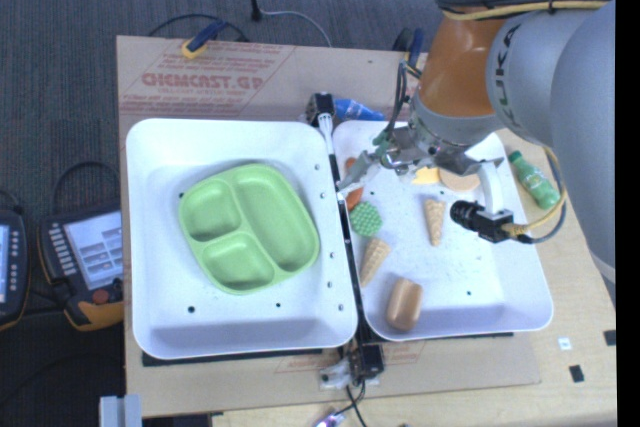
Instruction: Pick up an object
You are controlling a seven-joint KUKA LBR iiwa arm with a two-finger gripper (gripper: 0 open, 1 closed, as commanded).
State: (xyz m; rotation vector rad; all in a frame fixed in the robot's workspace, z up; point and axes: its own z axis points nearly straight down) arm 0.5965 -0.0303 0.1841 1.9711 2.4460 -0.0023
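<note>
Hand [400, 155] is low over the far left corner of the right bin [520, 315], but honestly I can't tell if it's got anything, the wrist blocks it. Looks like the pick isn't done: green waffle piece [365, 218], two ice cream cones [434, 219], and a brown bread-like piece [403, 303] all lie loose on the bin floor. Green divided plate [250, 227] sits in the left bin [160, 315].

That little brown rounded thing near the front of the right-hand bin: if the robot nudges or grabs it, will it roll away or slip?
The brown rounded piece looks smooth and curved, so it would probably roll or slide when nudged. It lies loose on the right bin floor, touching nothing, so little would stop it. It looks like light toy food, likely stiff; curved sides may slip from pinching fingers.
</note>
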